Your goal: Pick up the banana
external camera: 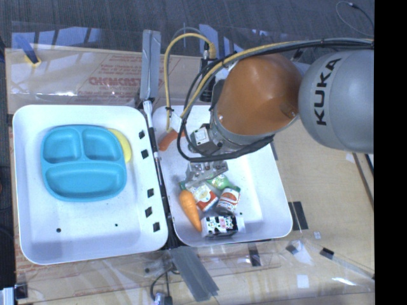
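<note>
Banana in the other bin from the gripper

The banana [123, 143] curves along the blue divided plate's [82, 162] right edge in the left bin [25, 234]; the gripper [206, 170] hangs over the right bin [270, 189], its grasp state unclear.

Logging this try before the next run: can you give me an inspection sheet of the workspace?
Surface: two white bins, left bin and right bin, side by side on the bench.
Job's things: banana in the left bin, mostly hidden behind the blue divided plate.
Clutter: right bin holds a carrot, a black-and-white carton, small packets, and another orange piece near its top left.
Grippers: gripper over the right bin's clutter, away from the banana.
Cables: yellow cable and black cables loop over the arm.
Surroundings: clear plastic sheeting, dark carpet.
</note>
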Robot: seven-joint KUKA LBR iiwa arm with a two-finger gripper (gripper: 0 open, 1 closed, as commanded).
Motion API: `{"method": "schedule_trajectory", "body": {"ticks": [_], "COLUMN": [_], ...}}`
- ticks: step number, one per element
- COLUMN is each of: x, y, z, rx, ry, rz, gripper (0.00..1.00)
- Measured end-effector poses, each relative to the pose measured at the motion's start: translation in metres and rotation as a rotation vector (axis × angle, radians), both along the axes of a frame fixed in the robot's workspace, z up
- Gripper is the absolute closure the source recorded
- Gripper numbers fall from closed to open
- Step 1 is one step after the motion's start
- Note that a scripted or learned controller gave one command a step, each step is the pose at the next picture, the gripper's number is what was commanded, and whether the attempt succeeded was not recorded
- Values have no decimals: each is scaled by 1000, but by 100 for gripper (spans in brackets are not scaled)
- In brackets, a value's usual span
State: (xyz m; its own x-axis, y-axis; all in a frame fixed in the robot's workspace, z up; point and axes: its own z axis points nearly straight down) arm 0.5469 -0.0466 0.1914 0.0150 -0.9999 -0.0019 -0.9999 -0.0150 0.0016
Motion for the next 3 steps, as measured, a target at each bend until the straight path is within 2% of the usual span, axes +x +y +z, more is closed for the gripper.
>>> {"method": "schedule_trajectory", "body": {"ticks": [1,2,3], "x": [-22,-22,-21], "y": [21,21,24], "z": [46,46,57], "rx": [-1,-1,0], "ry": [-4,-4,-5], "rz": [-3,-3,5], "gripper": [100,0,100]}}
